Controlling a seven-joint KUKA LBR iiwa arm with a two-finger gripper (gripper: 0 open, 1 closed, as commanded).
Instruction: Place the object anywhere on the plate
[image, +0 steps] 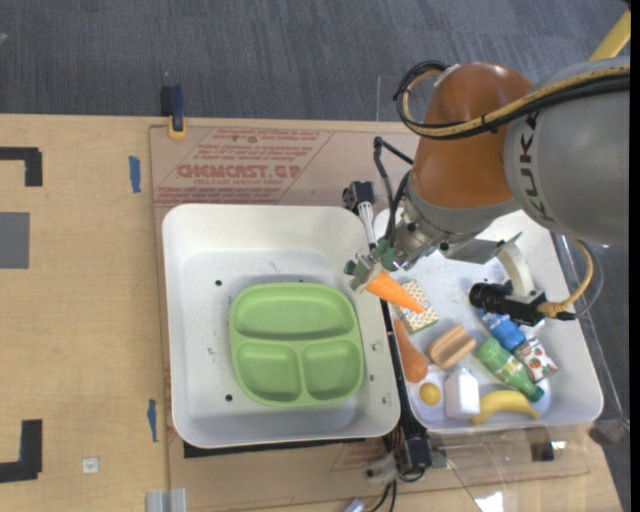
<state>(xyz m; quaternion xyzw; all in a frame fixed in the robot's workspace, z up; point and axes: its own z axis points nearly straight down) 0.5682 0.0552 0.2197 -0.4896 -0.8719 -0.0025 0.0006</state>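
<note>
Camera view: carrot (393, 291) sits at tool (377, 268) tip, beside green plate (295, 343).

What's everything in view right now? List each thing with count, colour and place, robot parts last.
Bins: 2, white, side by side on the bench.
Plate: 1, green, three compartments, in the left bin.
Carrot: 1, orange, at the gripper's tip, over the rim between the bins; I cannot tell whether it is held.
Second carrot: 1, orange, left side of the right bin.
Hot dog: 1, tan bun, middle of the right bin.
Banana: 1, yellow, near edge of the right bin.
Green bottle: 1, right bin, beside the banana.
Arm: 1, grey with orange band, from the right.
Gripper: 1, above the bins' shared rim.
</note>
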